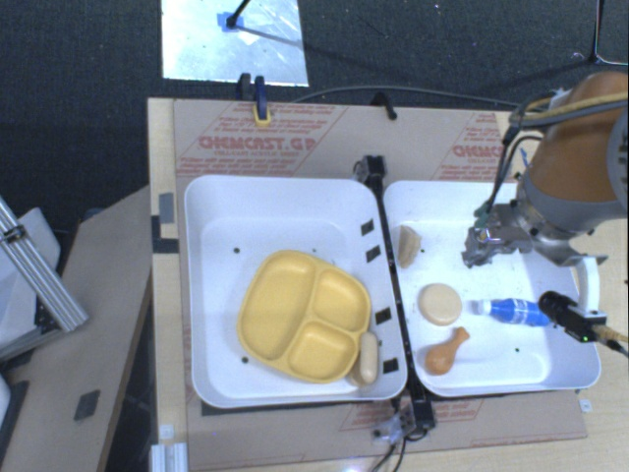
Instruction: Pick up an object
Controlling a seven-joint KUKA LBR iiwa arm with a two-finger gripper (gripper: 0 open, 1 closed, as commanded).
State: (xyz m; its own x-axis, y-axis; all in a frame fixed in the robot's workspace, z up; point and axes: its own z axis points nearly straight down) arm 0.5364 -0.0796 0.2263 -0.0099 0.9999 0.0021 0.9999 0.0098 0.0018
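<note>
My gripper [480, 248] hangs over the back middle of the right bin [491, 377], above bare floor. In that bin a beige wedge [408, 245] lies by the left wall, to the gripper's left. A round cream disc [440, 304] sits nearer the front, with an orange-brown toy drumstick [444, 351] in front of it. A small blue bottle [515, 312] lies on its side, front right of the gripper. I see nothing held in the gripper.
The left bin [226, 214] holds a yellow divided plate [305, 315], with a pale bread-like roll [368, 358] against its front right edge. A black divider [385, 264] runs between the bins. The arm [580, 150] enters from the right.
</note>
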